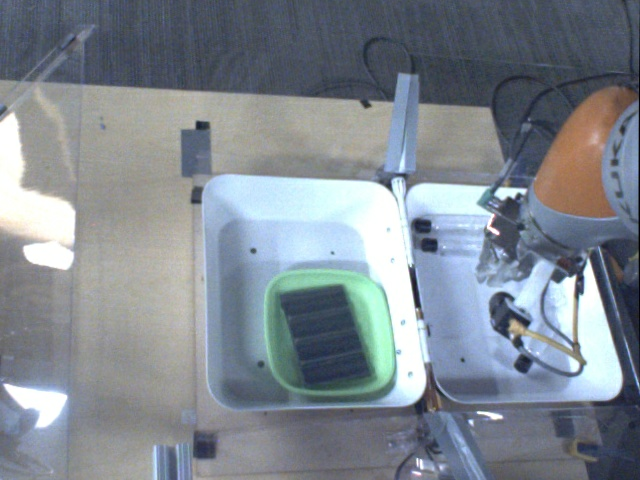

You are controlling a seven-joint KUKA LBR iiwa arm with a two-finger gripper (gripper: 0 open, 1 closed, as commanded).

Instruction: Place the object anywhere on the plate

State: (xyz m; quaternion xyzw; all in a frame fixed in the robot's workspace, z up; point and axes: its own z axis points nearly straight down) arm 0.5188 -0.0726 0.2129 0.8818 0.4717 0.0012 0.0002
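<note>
Hanging over the right bin (455, 343), the tool (503, 268).

Two bins (240, 268) (455, 313), one plate (272, 320), one black block (322, 336)

I see open floor in the left bin (232, 298) from 9 round to 2 o'clock. The green plate (277, 313) fills its 5 o'clock part, and a dark ribbed block (322, 336) covers the plate's middle, leaving a bare margin. In the right bin (455, 353) the arm (588, 158) hangs over 1 to 3 o'clock, a clear tube (455, 236) lies at 10, and I find the floor free at 7.
</note>
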